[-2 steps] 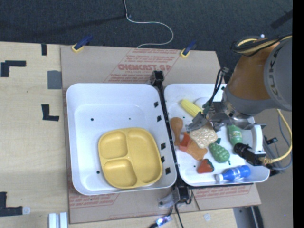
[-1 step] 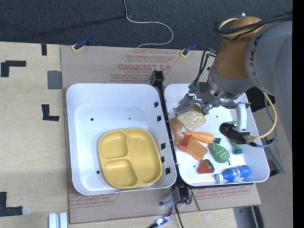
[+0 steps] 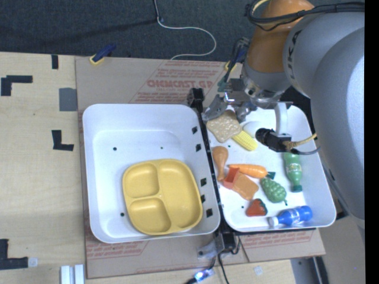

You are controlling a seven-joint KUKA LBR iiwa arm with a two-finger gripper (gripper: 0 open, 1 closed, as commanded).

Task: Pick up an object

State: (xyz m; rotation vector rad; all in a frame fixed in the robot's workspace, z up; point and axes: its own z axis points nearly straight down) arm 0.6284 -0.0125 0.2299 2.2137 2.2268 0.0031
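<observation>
In the far left corner of the right bin (image 3: 314, 195), the gripper (image 3: 228, 110) hangs right over a tan toast slice (image 3: 224, 128). From this angle it cannot be told whether the claw is open or closed, or whether it touches the toast at all. The grey arm (image 3: 323, 46) with its orange band reaches in over the bin's far right corner.

A yellow corn cob (image 3: 244, 140) lies just beside the toast on its right. Along the bin's left edge, near its middle, sits a tan drumstick (image 3: 219, 158). A carrot (image 3: 251, 170) lies just to its right, with an orange block (image 3: 245, 186) against the carrot's near side. A bumpy green fruit (image 3: 273, 190) lies at the centre of the bin and a strawberry (image 3: 256, 207) sits close to the near edge. A green bottle (image 3: 292, 170) lies along the right edge. A blue bottle (image 3: 293, 216) lies in the near right corner.

The left bin (image 3: 142, 135) holds a yellow divided plate (image 3: 161, 195) toward its near right corner. Both bins rest on a brown cardboard sheet (image 3: 172, 81).
</observation>
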